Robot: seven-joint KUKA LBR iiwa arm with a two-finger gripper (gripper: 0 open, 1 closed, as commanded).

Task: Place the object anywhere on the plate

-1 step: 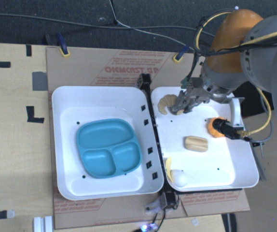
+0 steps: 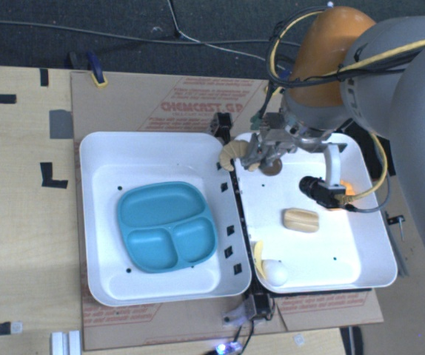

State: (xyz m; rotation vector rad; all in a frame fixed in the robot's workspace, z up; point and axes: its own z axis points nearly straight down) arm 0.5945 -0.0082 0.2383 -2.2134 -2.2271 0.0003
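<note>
Tan bread-like loaf [image 2: 300, 220] lying in right bin [image 2: 360, 272], blue divided plate [image 2: 166, 225] in left bin [image 2: 94, 198], jaws' state unclear.

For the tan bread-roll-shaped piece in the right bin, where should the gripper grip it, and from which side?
Take the tan roll across its short width at mid-length, coming straight down from above. It lies flat and apart on the right bin floor, long axis running left-right in the camera view, so fingers closing over the narrow sides probably seat best.

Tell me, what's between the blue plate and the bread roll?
In the camera view, the bins' touching walls lie between the plate and the roll, with bare bin floor either side.
</note>
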